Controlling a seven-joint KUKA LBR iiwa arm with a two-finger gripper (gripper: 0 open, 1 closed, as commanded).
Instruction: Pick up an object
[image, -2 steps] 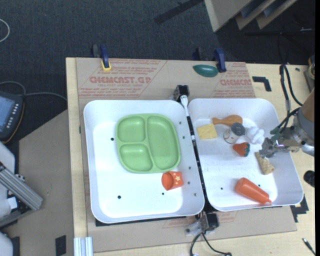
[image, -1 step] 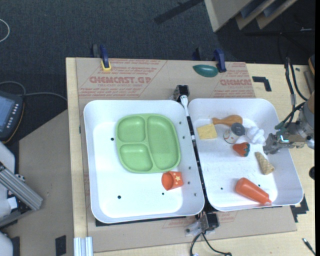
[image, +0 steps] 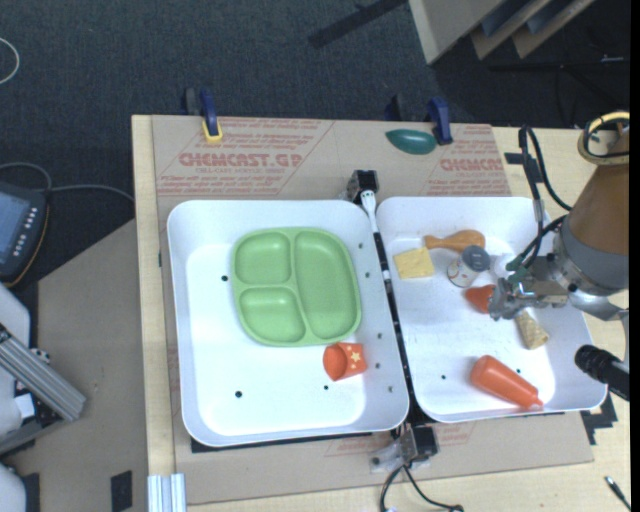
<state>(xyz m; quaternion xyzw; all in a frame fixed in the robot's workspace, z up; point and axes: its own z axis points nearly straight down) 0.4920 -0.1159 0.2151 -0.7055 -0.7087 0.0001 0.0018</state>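
Objects lay scattered in the right bin (image: 440, 395), and my gripper (image: 512, 296) hung low among them, at that bin's right side. From my screen I couldn't tell how its metal tip was set, or whether it had hold of anything. A small red piece (image: 480, 297) sat just left of the tip, and a pale cork-like stub (image: 531, 329) just below it. Nearer the front rim lay a smooth orange cone (image: 505, 382), tipped on its side. Farther back I saw a flat yellow block (image: 414, 263), a tan drumstick shape (image: 455, 241) and a little grey round thing (image: 472, 260). Left bin (image: 200, 300) held a glossy green divided plate (image: 297, 285), three wells in it, with a small orange cup (image: 345, 361) just off its front corner.
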